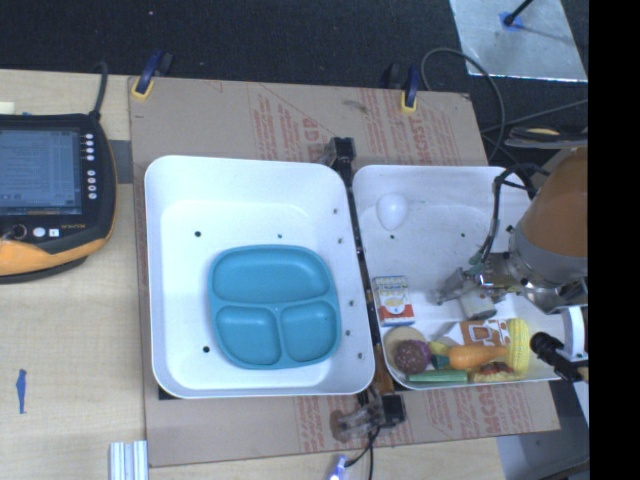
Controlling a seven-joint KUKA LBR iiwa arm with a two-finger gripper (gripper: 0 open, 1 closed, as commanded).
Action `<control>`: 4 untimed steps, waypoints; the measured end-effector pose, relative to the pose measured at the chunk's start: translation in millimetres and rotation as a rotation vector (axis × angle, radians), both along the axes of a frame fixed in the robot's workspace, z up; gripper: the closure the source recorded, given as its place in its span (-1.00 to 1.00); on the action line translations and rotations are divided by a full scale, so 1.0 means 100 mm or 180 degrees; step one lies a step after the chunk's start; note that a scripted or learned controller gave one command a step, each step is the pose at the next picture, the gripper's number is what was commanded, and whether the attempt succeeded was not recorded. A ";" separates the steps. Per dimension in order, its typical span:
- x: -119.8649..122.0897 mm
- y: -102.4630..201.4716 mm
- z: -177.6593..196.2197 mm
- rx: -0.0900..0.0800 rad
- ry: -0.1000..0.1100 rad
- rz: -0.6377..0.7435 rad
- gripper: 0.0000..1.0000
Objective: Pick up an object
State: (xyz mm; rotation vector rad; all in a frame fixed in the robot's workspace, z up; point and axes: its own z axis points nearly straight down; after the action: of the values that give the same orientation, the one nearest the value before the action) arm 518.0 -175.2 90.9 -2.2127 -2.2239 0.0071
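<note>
One fixed camera, high above the bench (pixel 80 368), looks down at a slant. Both white bins sit mid-frame: left bin (pixel 180 218), right bin (pixel 440 198). Dark floor along top edge, arm (pixel 560 218) enters from the right side.

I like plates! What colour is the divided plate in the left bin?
The divided plate is light blue, clear in the camera view.
</note>
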 end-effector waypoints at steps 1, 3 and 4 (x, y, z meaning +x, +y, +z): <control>-0.26 -0.33 0.01 0.0004 -0.0006 -0.0007 -1.00; 1.31 -0.17 0.01 -0.0001 -0.0014 -0.0002 -1.00; 0.75 0.16 0.01 0.0002 -0.0005 -0.0002 -1.00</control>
State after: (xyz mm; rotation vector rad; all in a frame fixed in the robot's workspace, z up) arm 592.5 -159.3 91.5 -2.2140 -2.2238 0.0047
